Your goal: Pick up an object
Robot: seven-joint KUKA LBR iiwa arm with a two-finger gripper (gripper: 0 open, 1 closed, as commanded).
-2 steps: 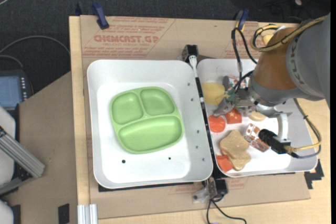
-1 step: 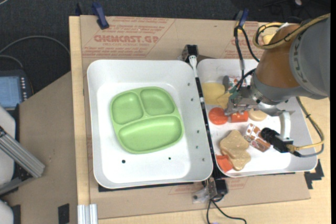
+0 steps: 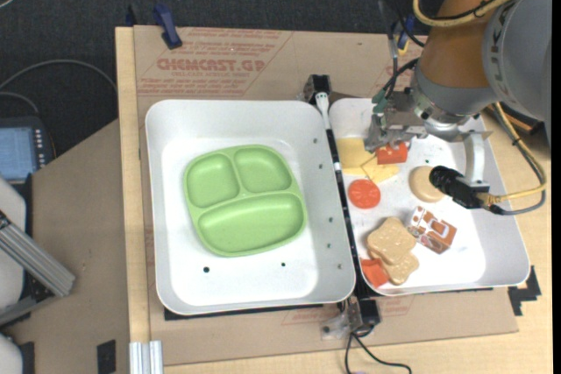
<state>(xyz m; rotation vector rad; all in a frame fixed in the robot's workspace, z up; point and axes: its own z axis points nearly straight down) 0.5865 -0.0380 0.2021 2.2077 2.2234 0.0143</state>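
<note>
Pincer (image 3: 386,134) sits low in right bin (image 3: 500,263), upper centre-right; we cannot tell its opening. Orange block (image 3: 392,153) lies just below it, touching.

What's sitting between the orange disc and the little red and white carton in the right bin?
In the camera view, bare white bin floor lies between the orange disc and the carton.

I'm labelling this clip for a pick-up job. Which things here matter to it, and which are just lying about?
In play:
claw
orange block beneath it
yellow slice
red disc
tan cracker piece
red-and-white box
right bin

Lying about:
green divided plate
left bin
blue clamp
</note>
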